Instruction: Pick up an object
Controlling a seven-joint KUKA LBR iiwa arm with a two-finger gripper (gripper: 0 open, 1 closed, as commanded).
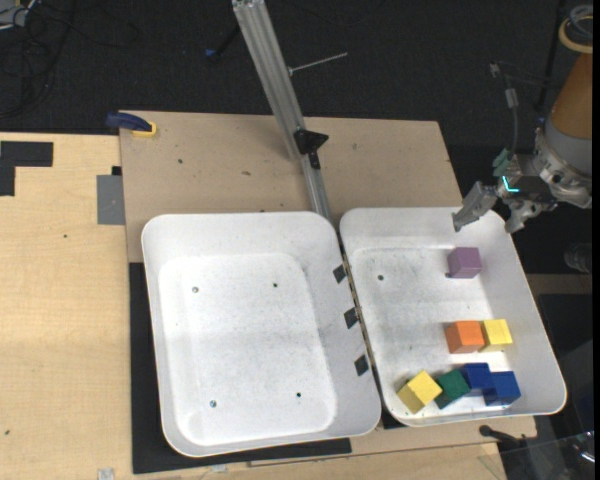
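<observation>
One purple cube, matte, alone near gripper.

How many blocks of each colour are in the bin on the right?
purple block: 1
orange block: 1
yellow blocks: 2
green block: 1
blue blocks: 2
Total: 7

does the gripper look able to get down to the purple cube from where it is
Probably yes. The gripper hangs open above the far right corner of the right bin, and the purple cube sits alone just below it in the view, well apart from the other blocks, with nothing between them.
</observation>
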